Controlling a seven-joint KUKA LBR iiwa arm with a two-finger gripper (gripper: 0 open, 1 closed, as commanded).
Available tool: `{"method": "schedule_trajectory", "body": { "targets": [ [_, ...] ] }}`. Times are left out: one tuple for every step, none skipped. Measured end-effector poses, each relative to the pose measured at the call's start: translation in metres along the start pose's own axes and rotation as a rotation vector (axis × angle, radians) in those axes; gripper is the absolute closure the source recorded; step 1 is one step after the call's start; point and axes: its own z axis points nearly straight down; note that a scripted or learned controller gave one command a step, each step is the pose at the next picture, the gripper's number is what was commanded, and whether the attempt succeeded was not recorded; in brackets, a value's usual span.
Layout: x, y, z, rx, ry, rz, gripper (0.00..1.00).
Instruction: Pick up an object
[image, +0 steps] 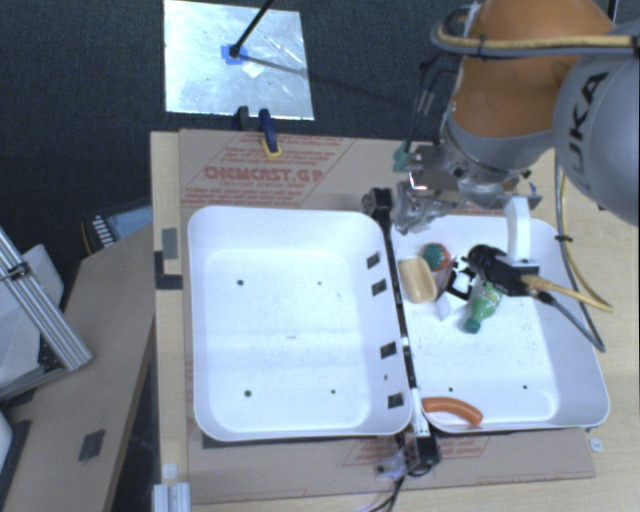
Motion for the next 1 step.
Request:
{"method": "schedule_trajectory", "body": {
  "targets": [
    [0.0693, -0.0331, -0.0398, -0.006, 0.003, -0.002, 1.0]
  ]
}}
